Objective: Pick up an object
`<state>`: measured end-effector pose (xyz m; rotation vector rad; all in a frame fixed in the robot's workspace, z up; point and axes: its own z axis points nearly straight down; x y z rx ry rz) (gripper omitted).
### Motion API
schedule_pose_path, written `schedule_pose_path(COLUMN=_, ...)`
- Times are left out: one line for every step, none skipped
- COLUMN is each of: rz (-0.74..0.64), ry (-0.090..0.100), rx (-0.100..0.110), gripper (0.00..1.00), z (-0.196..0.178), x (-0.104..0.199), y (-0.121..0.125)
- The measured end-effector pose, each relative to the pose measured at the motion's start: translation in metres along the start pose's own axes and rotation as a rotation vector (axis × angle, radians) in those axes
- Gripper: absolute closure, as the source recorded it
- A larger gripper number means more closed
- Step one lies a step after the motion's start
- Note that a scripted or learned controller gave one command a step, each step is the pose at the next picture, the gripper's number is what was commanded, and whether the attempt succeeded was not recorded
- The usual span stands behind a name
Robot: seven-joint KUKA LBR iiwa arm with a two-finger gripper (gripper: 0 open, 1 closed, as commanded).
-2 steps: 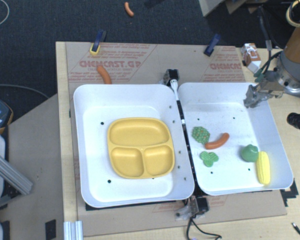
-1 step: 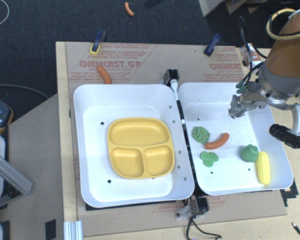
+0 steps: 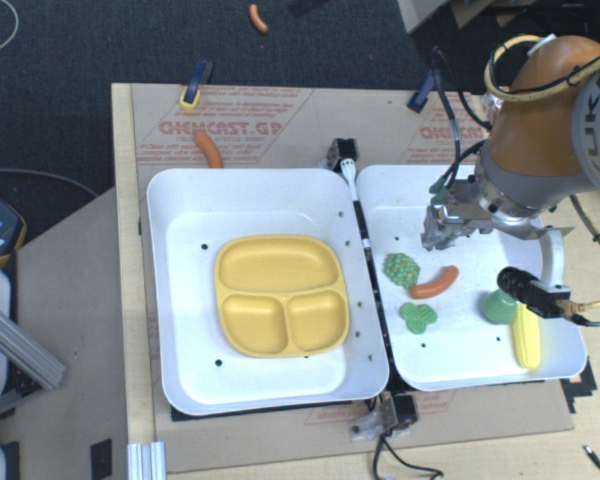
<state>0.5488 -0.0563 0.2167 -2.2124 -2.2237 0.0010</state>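
In the right bin (image 3: 450, 358) lie an orange sausage (image 3: 434, 283), a pale green lumpy piece (image 3: 401, 267), a darker green broccoli piece (image 3: 418, 316), a yellow corn cob (image 3: 526, 336) and a green rounded item (image 3: 498, 308). My gripper (image 3: 443, 236) hangs above the bin's back middle, just above and behind the sausage, a little right of the pale green piece. I see nothing between its fingers. The grey arm with its orange band (image 3: 545, 118) comes in from the upper right.
The left bin (image 3: 180, 268) holds a yellow three-compartment tray (image 3: 280, 293). An orange sausage (image 3: 209, 149) lies on the cardboard behind the left bin, and another (image 3: 258, 17) on the dark floor. Clamps (image 3: 193, 86) sit at the board's back edge. A black part (image 3: 528, 290) on a white bracket overhangs the right bin.
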Motion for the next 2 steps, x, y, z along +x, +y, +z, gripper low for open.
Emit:
schedule_pose_path(rz=0.001, ry=0.000, rx=0.001, gripper=1.00, z=-0.001, x=0.043, y=-0.035)
schedule_pose_path(rz=0.005, ry=-0.003, rx=-0.007, gripper=1.00, z=-0.014, x=0.039, y=-0.032)
